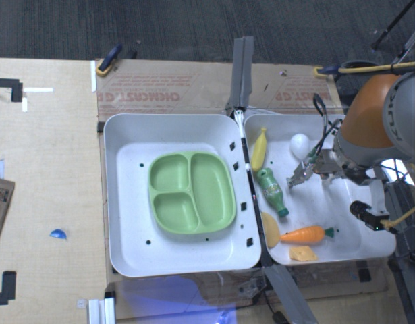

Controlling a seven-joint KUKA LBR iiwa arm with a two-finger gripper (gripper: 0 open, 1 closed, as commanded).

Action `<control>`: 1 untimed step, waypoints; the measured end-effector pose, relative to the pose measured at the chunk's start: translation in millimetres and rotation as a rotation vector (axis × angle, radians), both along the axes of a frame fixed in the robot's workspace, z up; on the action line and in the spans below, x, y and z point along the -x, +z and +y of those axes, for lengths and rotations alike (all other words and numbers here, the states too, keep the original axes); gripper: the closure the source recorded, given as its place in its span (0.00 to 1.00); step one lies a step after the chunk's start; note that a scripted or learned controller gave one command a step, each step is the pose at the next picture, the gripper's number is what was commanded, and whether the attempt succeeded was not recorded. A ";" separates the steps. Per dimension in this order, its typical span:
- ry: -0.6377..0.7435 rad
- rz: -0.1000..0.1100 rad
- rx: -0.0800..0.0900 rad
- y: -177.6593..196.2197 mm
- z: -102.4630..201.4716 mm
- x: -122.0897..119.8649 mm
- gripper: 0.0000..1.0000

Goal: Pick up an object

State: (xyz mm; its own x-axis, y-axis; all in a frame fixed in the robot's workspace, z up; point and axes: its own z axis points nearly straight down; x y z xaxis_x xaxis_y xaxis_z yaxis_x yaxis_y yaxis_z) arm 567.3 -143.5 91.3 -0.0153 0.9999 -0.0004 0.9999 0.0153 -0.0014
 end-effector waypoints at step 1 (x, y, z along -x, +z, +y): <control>0.005 -0.004 0.006 1.8 45.3 -15.4 0.00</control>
State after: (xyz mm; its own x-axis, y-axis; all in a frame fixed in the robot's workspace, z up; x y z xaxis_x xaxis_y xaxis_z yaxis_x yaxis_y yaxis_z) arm 582.7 -98.2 93.1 -0.0207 0.9998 -0.0069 0.9998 0.0208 0.0028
